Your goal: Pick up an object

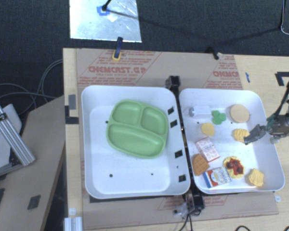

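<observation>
The bench (135, 66) is covered with a brown sheet that has red printed letters, and it carries two white bins side by side. The left bin (94, 143) holds a green plate (137, 129) with three compartments, lying a little tilted in the picture. The right bin (272, 153) holds many small toy foods: a round tan cookie (240, 113), a green piece (218, 116), a yellow chip (208, 129), a yellow wavy piece (240, 134), a red and white card (208, 149), a brown cracker (200, 164), a small packet (217, 176), a pizza piece (233, 166) and a yellow piece (256, 177) near the front corner. The gripper (254, 134) comes in from the right and is over the right bin, just beside the yellow wavy piece; I cannot tell how its fingers stand. Behind the bench, a shiny metal sheet (105, 13) lies on dark carpet. At the left are cables and an aluminium frame (9, 134).
</observation>
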